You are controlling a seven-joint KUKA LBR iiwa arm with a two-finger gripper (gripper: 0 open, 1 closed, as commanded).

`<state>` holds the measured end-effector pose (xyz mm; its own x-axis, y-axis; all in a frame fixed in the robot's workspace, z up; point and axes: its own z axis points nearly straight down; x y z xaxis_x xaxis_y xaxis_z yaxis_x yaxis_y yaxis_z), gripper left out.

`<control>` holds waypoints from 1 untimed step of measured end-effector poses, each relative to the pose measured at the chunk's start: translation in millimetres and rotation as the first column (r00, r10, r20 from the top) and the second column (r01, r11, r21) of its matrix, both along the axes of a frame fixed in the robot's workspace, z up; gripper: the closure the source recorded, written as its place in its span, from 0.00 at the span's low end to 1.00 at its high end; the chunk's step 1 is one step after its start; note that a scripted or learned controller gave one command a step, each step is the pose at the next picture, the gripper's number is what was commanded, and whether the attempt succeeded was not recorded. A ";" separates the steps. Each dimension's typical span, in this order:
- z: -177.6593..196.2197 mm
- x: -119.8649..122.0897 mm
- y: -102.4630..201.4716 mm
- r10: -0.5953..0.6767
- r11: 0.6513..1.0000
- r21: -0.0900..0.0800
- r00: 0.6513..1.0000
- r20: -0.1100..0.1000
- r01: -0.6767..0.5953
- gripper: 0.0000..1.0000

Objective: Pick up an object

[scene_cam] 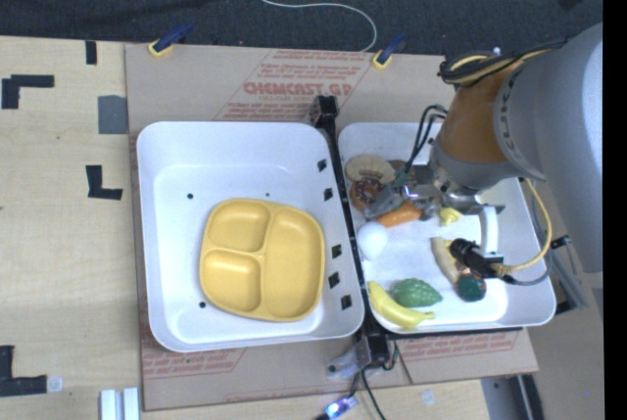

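Here, the layout is taken from left to right. In the left bin (157,163) a yellow divided plate (263,258) lies flat, well apart from the arm, and is not at risk. In the right bin (529,310) the small items are crowded: a brown round item (370,175) near the divider, an orange piece (400,213) just below it, a white ball (373,240), a banana (394,307) touching a green leafy item (416,292), then a tan wedge (447,256) and a dark green piece (471,288).

The gripper (439,203) is positioned low over the upper part of the right bin, beside the orange piece. Whether it is spread or closed cannot be told — the wrist hides it.

Likely faults: two neighbouring items may be caught together, owing to the crowding; the white ball may roll aside if nudged; a loose cable (534,256) hanging near the tan wedge may snag.

The probable target — the orange piece — appears small, elongated and smooth, lying flat on the bin floor just beside the brown round item. Its outline is partly hidden, so its exact shape cannot be confirmed.
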<state>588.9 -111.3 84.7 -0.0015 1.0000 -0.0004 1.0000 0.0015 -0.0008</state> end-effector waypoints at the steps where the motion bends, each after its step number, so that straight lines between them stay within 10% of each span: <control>1: 9.9 0.0 -0.1 0.000 1.000 -0.001 1.000 -0.001 0.000 1.00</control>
<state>588.9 -111.3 94.6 -0.0019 1.0000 -0.0011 1.0000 0.0019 -0.0013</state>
